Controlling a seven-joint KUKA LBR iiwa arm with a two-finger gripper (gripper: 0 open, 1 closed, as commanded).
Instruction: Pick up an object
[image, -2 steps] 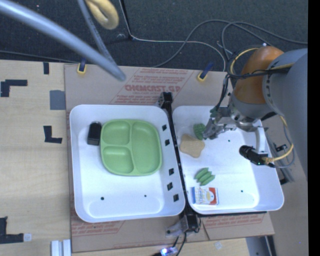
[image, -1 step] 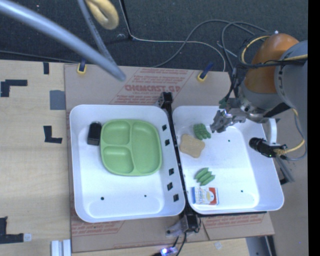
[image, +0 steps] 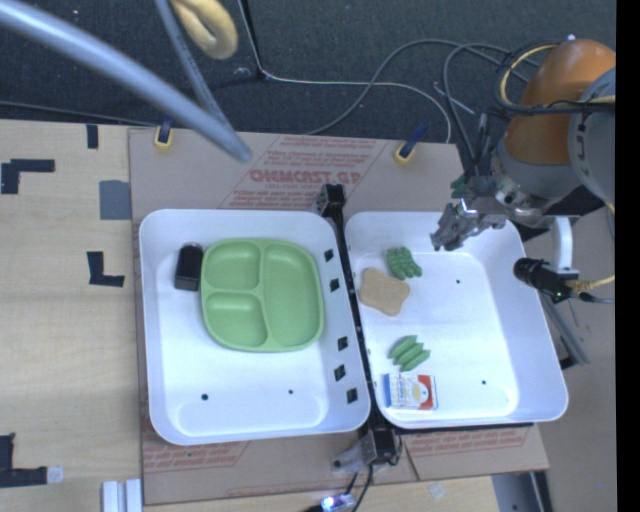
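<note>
Over the right bin (image: 520, 330) hangs the gripper (image: 447, 236) — finger state unclear.

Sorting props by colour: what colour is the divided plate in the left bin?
Light green plate, clearest in the camera view.

The bench (image: 60, 300) has a pale wood top, with black tape marks (image: 100, 268) at 9 o'clock. A brown cardboard sheet (image: 300, 170) with red print lies on it, held at 12 o'clock by two yellow clamps (image: 162, 136). Beyond the bench, toward 12 o'clock, the floor (image: 330, 40) is dark carpet, and thin cables (image: 400, 60) run loosely over it. A grey pole (image: 120, 70) crosses at 11 o'clock. The light is even and soft.
</note>
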